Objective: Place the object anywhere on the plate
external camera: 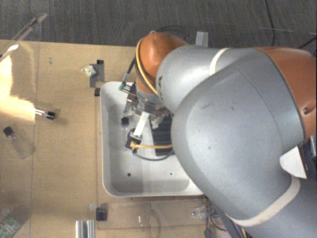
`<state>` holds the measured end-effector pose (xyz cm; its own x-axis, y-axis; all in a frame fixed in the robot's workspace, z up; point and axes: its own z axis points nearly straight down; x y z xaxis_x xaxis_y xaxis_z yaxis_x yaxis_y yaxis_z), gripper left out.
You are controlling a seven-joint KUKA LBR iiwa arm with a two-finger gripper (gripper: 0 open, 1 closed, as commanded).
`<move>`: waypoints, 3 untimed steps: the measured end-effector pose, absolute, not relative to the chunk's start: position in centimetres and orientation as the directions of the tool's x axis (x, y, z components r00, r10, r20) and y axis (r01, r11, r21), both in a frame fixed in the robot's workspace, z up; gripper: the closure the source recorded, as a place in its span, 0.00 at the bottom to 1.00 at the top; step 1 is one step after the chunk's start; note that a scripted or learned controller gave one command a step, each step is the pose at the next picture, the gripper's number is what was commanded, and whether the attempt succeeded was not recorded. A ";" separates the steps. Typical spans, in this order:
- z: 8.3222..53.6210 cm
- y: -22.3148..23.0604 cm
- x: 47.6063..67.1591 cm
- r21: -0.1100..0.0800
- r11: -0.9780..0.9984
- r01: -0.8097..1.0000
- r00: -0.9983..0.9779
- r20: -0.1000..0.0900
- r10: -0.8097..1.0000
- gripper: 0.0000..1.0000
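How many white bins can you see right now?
1: a white bin sits left of centre, with the arm reaching over it and the gripper down inside. The arm covers the bench to the right, so a second bin may be hidden there.

One grey arm [237, 128], one white bin [111, 172] in sight, one wooden bench [54, 157], two small black brackets [101, 213].

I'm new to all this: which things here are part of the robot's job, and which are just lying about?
Part of the job:
gripper
white bin

Lying about:
small vial on the bench
clear bottle
black clamp
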<state>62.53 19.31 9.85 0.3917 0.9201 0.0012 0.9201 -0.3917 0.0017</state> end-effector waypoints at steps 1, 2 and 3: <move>9.2 19.1 65.3 0.000 -0.593 0.805 0.593 0.006 0.805 0.00; 9.0 18.4 66.0 -0.025 -0.244 0.969 0.245 0.012 0.970 0.00; 9.0 17.4 66.9 0.007 0.368 0.930 -0.368 0.006 0.930 0.00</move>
<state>66.93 17.42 9.05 -0.3681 0.9297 0.0061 0.9298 0.3681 0.0073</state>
